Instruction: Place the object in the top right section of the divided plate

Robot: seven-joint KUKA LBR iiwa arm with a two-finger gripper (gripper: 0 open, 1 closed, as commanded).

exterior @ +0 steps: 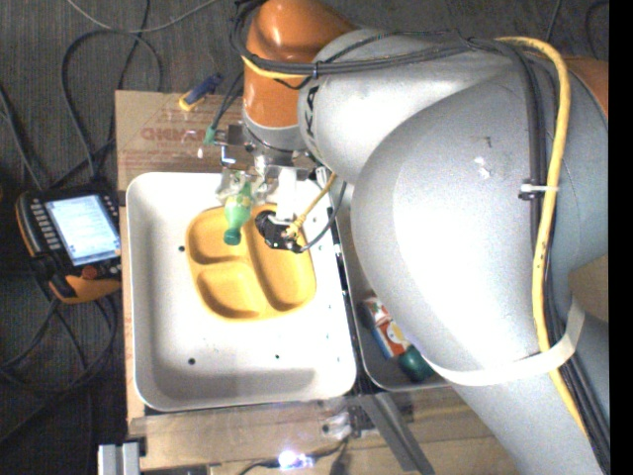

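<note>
Arm: grey, orange band above the wrist, reaching over the left bin [158,364] from the right; its bulk covers most of the right bin [381,369].
Gripper [240,188]: low over the plate's upper edge, fingers closed on the object.
Object [234,218]: small green piece, upright between the fingers, lower end just above or touching the plate; contact cannot be told.
Plate [252,265]: yellow, divided, lying in the left bin; three sections readable, one upper left, one lower left, one long one on the right.
Object position: over the divider between the upper-left and right sections, near the plate's top rim.
Done: object gripped and carried to the plate.
Left: judged, a small shift toward the top right section, then release and retreat.
Progress: judged late stage, not finished.
Risk: release here may drop the object on the divider or in the wrong section.
Right bin contents: an orange-and-white pack [388,330] and a dark green item [415,366], partly hidden by the arm.
</note>
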